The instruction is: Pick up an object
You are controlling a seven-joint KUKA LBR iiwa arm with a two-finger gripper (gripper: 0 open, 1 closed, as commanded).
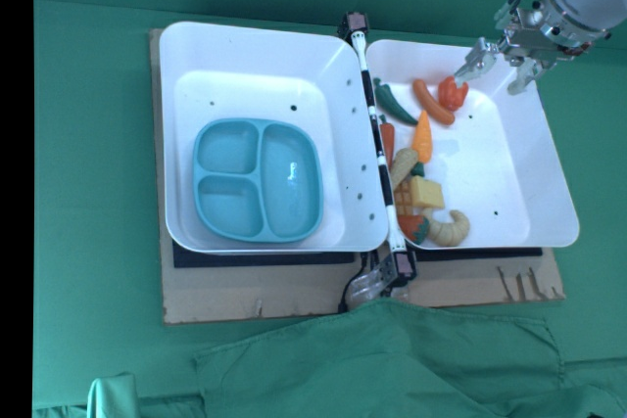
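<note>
Several toy foods lie along the left side of the right bin (509, 162): a red piece (452, 93), an orange sausage (432, 103), a green pepper (396, 103), a carrot (422, 139), a yellow block (426, 194) and a croissant (451, 229). My gripper (500, 69) hangs over the bin's far right corner, open, with nothing between its fingers. It sits just right of and above the red piece.
The left bin (245, 54) holds a light blue divided plate (258, 179). A black and white bar (377, 142) runs between the bins. Brown cardboard (255, 294) lies under both, and rumpled green cloth (392, 362) lies at the front.
</note>
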